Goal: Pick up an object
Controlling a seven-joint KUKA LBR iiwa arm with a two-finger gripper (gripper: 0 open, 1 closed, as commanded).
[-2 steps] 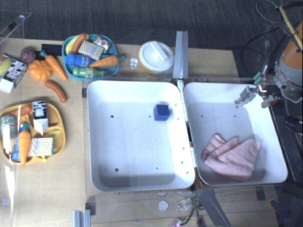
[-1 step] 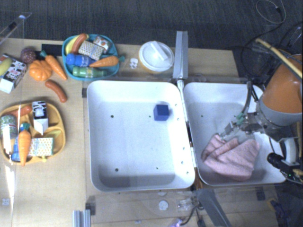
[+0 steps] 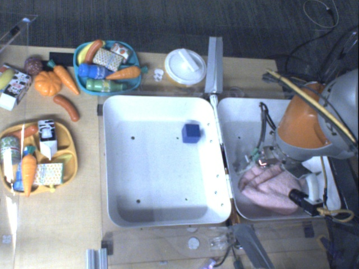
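Cloth (image 3: 268,190), pink and crumpled, lies in the right bin (image 3: 241,111), directly below the gripper (image 3: 263,160) and seemingly touching it. Whether the jaws stand apart or together cannot be told. A blue cube (image 3: 191,132) sits well off in the left bin (image 3: 140,167).

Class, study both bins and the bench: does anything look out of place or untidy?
The pink cloth lies crumpled in the right bin. On the bench, a loose toy sausage lies outside both food trays. The blue cube sits squarely.
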